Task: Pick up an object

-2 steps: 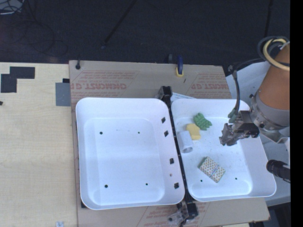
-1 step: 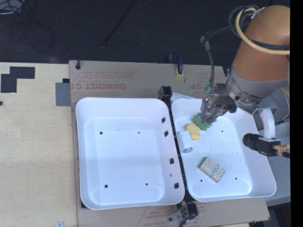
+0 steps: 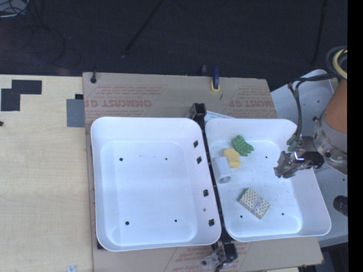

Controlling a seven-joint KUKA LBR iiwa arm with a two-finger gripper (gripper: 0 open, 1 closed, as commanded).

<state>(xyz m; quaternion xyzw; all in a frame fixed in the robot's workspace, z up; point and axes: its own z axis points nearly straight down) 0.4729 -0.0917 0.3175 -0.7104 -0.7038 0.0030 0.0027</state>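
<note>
The right bin (image 3: 309, 217) holds a green knobbly object (image 3: 243, 145), a yellow block (image 3: 232, 157), a pale translucent cylinder (image 3: 223, 170) by the divider, and a patterned tan-and-white block (image 3: 253, 202) near the front. My gripper (image 3: 285, 169) hangs over the right edge of this bin, well to the right of all these objects. Nothing is seen between its fingers.
The left bin (image 3: 108, 152) lies beside the right one, joined by a black divider with clips (image 3: 207, 174). Both rest on a cardboard sheet (image 3: 147, 98). The arm's cables and wrist (image 3: 334, 129) fill the far right. A wooden bench top (image 3: 39, 174) spreads to the left.
</note>
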